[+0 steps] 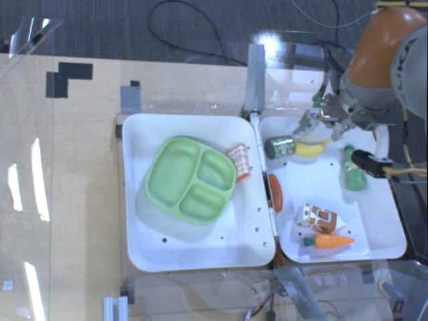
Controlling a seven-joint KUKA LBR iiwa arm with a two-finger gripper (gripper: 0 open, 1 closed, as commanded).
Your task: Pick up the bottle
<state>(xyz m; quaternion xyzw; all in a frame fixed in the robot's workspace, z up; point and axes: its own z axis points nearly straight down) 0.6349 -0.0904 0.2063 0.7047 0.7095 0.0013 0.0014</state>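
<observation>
The bottle (353,174) is small and green, and it lies near the right wall of the right bin (381,239). My gripper (319,130) hangs over the back of that bin, to the left of the bottle and a short way off it. Its fingers (303,126) are spread open and hold nothing. A yellow banana (309,150) lies just below them. A black part of the arm's fittings (372,164) crosses the bottle's upper right side.
A silver can with a green label (279,146) lies beside the banana. A red sausage-like piece (275,193), a small carton (317,217) and a carrot (332,241) sit nearer the front. The left bin (140,246) holds a green divided plate (191,179) and a snack packet (240,162).
</observation>
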